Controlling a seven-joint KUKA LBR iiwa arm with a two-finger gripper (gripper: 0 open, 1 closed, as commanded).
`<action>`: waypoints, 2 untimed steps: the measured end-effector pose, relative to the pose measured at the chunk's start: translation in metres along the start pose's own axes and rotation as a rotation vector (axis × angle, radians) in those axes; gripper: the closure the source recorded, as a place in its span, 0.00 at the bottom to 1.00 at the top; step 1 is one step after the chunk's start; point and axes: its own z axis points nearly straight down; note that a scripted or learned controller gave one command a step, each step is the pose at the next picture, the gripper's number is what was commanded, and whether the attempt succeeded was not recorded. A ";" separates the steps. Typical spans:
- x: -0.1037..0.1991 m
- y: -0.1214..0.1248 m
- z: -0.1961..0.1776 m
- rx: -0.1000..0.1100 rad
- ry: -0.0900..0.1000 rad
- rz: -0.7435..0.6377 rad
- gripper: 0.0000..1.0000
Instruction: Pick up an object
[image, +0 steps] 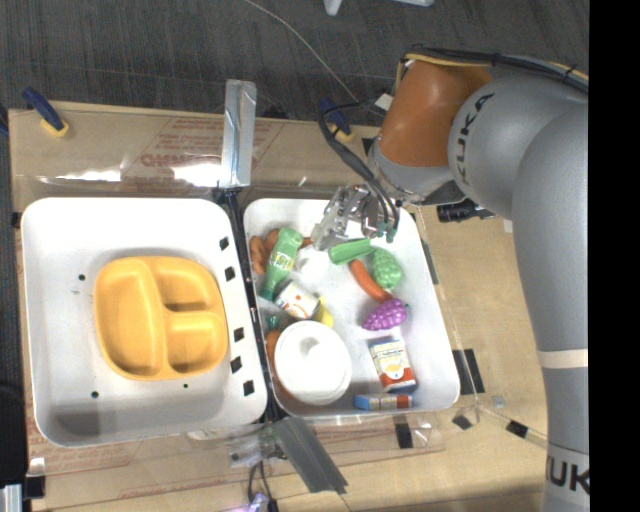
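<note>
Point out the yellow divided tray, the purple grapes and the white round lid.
yellow divided tray (160, 315): camera view, on the ridge between its compartments.
purple grapes (385, 315): camera view, middle of the bunch.
white round lid (312, 360): camera view, centre of its top.

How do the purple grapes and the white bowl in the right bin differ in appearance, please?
The purple grapes are small, bumpy and dark; the white bowl is much larger, smooth and round. The grapes lie mid-bin, the bowl at the bin's near left corner. Both sit in the right bin.
</note>
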 end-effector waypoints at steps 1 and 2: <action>0.015 0.013 -0.072 0.000 -0.006 0.267 1.00; 0.015 0.014 -0.083 0.000 -0.007 0.259 1.00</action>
